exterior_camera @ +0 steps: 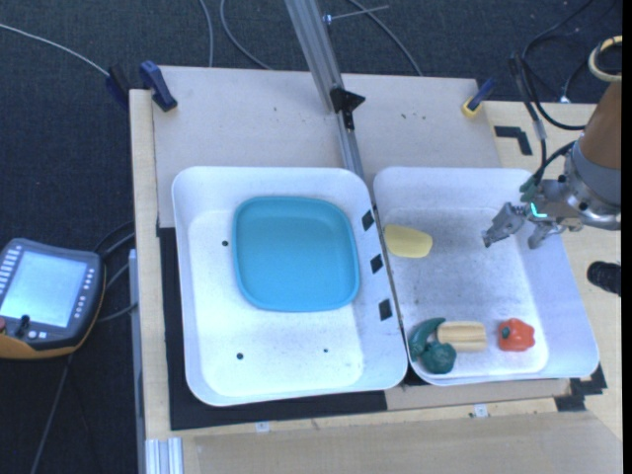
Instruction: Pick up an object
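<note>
Four small objects are seen in the right bin. A pale yellow, rounded piece (408, 242) lies flat near the bin's left wall. Along the near edge, a dark green vegetable-shaped toy (433, 346) is touched by a tan cylinder (462, 336) lying sideways, and a red tomato-like toy (514, 335) sits just beside it.

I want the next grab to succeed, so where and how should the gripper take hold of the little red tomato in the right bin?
Take the red tomato across its round body, coming straight down. It is squat, and the bin wall rises close on its right, so a side approach looks cramped. Probably set the fingers front to back, since the tan block lies to its left.
</note>
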Controlling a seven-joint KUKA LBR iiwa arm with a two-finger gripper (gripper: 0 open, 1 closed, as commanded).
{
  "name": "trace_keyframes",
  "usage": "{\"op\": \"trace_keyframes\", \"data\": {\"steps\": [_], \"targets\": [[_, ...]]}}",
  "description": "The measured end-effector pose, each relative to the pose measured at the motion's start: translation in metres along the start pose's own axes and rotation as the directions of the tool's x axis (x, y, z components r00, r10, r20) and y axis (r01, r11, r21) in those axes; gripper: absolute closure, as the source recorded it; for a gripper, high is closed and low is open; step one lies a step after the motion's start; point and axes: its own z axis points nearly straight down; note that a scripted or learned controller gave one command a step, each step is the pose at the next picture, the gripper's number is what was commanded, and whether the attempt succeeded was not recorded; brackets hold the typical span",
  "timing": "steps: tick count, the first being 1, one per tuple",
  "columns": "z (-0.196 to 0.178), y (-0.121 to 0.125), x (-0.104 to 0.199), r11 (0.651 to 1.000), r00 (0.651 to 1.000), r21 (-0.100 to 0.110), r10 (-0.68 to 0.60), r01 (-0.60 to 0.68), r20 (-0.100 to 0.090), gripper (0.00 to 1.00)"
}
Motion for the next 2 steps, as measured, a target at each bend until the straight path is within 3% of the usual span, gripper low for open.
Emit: {"op": "trace_keyframes", "data": {"steps": [1,2], "targets": [[0.0,0.0,0.0,1.0,1.0,0.0,0.0,0.0,0.0,0.0],[0.05,0.008,-0.003,1.0,1.0,0.004,0.0,0.0,-0.001,0.0]]}}
